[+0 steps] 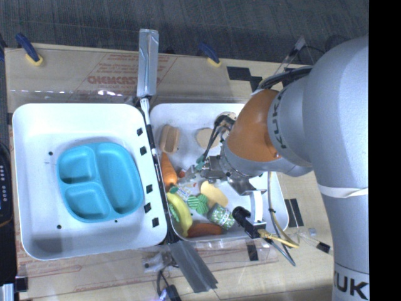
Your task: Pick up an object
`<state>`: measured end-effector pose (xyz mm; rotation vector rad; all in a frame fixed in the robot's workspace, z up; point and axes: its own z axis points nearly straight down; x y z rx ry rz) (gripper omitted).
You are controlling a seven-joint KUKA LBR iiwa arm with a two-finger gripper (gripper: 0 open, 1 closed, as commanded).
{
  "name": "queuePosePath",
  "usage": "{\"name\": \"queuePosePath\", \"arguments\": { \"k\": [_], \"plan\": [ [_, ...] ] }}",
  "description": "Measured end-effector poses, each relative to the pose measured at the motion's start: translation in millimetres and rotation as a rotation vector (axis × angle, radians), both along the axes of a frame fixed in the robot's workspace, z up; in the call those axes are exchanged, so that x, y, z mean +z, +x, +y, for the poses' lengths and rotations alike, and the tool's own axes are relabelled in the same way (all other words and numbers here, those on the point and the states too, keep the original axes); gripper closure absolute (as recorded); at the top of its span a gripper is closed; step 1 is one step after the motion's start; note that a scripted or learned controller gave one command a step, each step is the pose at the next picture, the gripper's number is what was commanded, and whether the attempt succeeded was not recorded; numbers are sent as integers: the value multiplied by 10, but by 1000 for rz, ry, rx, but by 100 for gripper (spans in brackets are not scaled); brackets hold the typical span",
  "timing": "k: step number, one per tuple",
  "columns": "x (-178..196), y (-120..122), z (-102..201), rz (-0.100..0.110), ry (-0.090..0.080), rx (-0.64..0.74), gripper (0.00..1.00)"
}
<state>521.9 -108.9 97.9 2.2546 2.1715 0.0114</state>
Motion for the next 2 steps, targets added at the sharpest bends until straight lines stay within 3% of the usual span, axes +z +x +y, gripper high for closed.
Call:
{"name": "queuePosePath", "arguments": {
  "k": [1,2],
  "plan": [
    [102,13,16,0,4,3,100],
    [15,65,28,5,1,65,100]
  ]
}}
